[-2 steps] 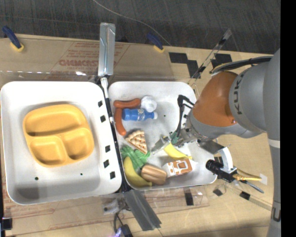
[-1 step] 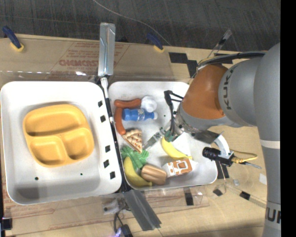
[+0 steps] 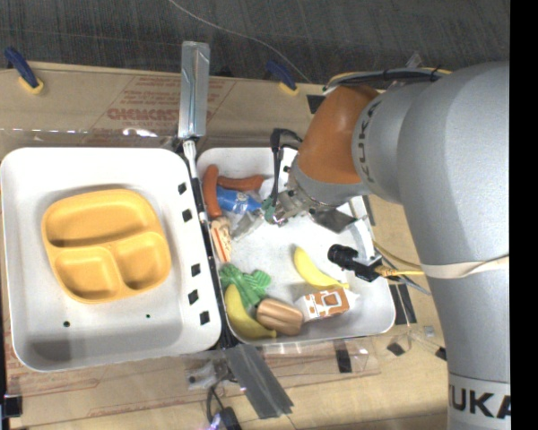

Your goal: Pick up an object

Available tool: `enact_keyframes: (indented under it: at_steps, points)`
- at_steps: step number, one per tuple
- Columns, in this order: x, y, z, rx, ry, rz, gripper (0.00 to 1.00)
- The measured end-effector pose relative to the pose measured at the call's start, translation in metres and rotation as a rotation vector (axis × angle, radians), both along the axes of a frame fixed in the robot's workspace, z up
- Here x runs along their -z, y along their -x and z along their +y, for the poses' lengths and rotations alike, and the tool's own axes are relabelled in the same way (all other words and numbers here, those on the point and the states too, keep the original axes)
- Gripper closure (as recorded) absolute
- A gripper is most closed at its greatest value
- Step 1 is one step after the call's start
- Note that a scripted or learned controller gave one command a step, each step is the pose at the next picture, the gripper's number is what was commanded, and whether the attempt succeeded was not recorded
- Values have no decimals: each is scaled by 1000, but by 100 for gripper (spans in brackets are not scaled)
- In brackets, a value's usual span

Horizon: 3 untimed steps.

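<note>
Arm down in right bin, going for the clutter at the back left.

Gripper (image 3: pixel 276 206) sits low over the blue-and-clear wrapper (image 3: pixel 242 206), just beside the sausage (image 3: pixel 226 186); jaw state: can't tell, wrist blocks it. Likely pick target is that wrapper, since the tool is right on it. Bananas (image 3: pixel 312 269) (image 3: pixel 240 316), green toy (image 3: pixel 244 282), bread roll (image 3: pixel 280 314) and orange carton (image 3: pixel 327 303) crowd the front of the right bin (image 3: pixel 377 316), untouched. Yellow tray (image 3: pixel 103 240) lies alone in the left bin (image 3: pixel 36 330).
</note>
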<state>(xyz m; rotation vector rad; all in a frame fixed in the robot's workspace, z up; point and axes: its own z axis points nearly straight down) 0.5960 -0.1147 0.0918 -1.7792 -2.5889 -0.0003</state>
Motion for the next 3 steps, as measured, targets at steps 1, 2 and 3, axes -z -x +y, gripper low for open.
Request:
enact_keyframes:
  at_steps: [1, 2, 3]
  points:
    - [-60, 21, -75, -69, 4, -3, 0]
    - [-76, 66, -44, -105, 0, 0, 0]
    - [1, 0, -38, -47, 1, 0, 0]
